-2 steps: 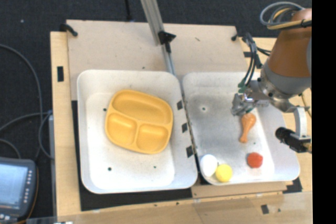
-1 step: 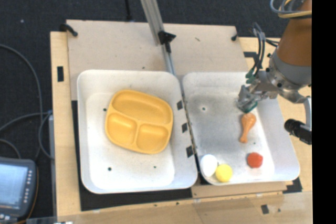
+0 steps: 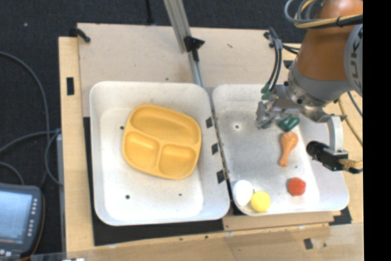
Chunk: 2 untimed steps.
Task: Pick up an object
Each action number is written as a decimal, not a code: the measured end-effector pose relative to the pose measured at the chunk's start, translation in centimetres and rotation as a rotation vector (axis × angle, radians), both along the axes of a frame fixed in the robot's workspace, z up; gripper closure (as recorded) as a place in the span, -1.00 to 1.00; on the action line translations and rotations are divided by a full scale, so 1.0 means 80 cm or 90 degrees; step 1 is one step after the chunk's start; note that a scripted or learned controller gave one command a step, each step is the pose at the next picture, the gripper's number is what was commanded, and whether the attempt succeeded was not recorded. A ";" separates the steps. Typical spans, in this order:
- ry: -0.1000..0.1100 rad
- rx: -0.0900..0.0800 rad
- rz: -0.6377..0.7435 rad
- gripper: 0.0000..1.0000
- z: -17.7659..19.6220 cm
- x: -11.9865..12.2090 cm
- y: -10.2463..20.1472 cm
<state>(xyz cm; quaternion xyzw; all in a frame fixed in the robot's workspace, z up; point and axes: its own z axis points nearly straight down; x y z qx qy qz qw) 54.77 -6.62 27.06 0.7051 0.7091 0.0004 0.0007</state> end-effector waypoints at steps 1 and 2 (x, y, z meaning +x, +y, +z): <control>0.000 0.001 0.001 1.00 0.004 0.020 0.065; 0.002 0.000 0.000 1.00 -0.015 0.024 0.121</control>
